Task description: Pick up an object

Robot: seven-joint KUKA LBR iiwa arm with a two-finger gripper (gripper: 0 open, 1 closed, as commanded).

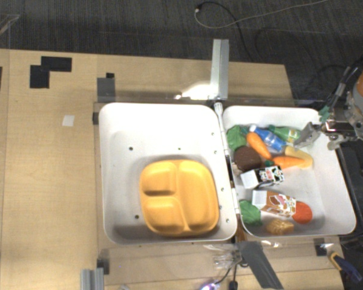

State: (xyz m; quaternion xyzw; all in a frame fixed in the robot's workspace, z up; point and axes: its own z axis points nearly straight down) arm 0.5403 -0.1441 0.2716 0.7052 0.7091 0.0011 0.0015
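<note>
The right bin (333, 189) holds a pile of small items. Among them are a blue bottle (268, 139), an orange carrot (258, 145), a brown rounded piece (248, 157), a second orange carrot (292, 161) and a green piece (235, 136). Nearer the front lie a small black-and-white item (270, 174), a printed carton (278, 204), a red ball (303, 212) and a tan lump (279, 226). My gripper (311, 133) hangs over the bin's far right corner, just right of the bottle and above the second carrot. Nothing is visibly held in it.
The left bin (124, 138) carries a yellow divided plate (179, 196) at its front right. A metal post (220, 65) stands behind the wall where the two bins meet. The arm's wrist (357, 110) enters at the right edge.
</note>
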